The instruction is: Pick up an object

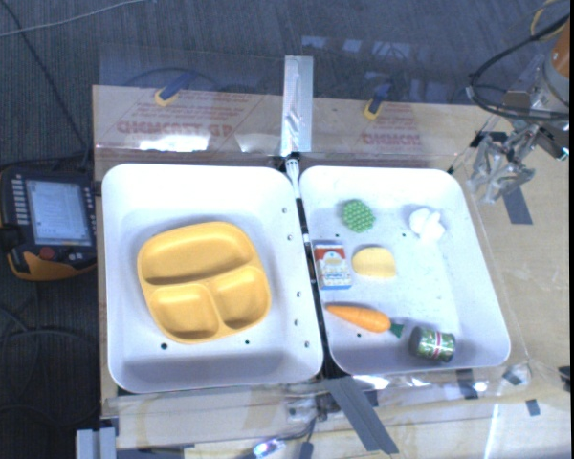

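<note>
My pincer (502,170) hangs at the upper right, above the bare wood of the counter (536,256) and just outside the far right corner of the right bin (478,256); I cannot tell whether it is apart or together, and I see nothing in it. Cables loop behind it toward the orange part of my arm at the edge. In the right bin, nearest my pincer, lies a small white lump (425,222), then a green bumpy ball (358,215) to its left. Below them sit a pale yellow rounded piece (374,262) and a small printed box (333,265) against the bin's left wall. Along the near side lie a carrot (361,318) and a dark green can (430,343) on its side, close together. The left bin (120,256) holds a yellow divided plate (204,279). A clear sheet with red lettering (201,122) lies across the counter's far edge, with a yellow clamp (172,91) on it. Left of the counter, on dark grey carpet (38,84), rests a handheld control screen (46,220) with an orange rim.
</note>
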Tool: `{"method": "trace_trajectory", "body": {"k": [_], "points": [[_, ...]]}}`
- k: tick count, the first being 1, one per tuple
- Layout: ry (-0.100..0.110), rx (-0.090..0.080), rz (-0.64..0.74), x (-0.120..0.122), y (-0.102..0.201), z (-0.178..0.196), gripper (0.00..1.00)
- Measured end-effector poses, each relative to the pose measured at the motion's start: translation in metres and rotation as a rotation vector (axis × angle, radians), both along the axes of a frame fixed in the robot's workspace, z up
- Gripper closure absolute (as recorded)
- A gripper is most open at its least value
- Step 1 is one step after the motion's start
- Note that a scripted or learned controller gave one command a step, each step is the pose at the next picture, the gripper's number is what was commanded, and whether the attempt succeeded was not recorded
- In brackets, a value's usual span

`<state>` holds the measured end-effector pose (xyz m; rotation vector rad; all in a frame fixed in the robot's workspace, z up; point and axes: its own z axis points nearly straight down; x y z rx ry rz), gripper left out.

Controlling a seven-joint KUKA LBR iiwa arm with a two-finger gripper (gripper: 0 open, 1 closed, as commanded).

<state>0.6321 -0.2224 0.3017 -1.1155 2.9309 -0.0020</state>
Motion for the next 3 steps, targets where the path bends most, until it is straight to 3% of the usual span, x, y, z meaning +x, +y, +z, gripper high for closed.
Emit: {"method": "trace_trajectory", "body": {"k": [1,2,3], "points": [[0.002,0.000,0.294,-0.002,0.001,-0.008,1.00],[-0.001,0.001,0.543,0.035,0.024,-0.011,1.00],[-0.002,-0.001,0.886,0.037,0.001,0.008,1.00]]}}
